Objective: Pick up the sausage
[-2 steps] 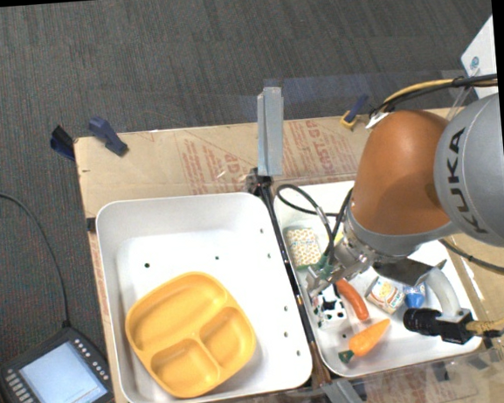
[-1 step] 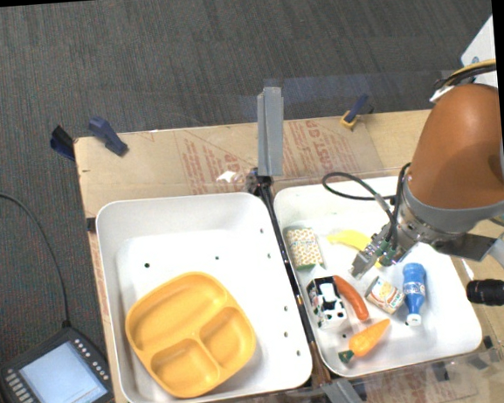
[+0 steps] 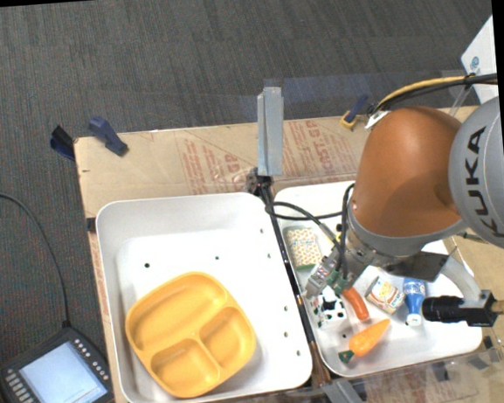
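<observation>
sausage [image 3: 355, 303] | small, red-orange, shaped like a short stick | lies flat and tilted, top end pointing up and left | in the right bin, near its front | between a black-and-white toy and a small packet, just above a carrot

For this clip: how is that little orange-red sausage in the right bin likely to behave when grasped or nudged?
The sausage looks like a short, smooth, rounded toy, so it probably stays stiff and weighs little. Its rounded shape suggests that it may roll or squirt sideways under a pinch. It lies close among the carrot and small packets beside the tool, so a nudge would likely shift its neighbours too.
</observation>
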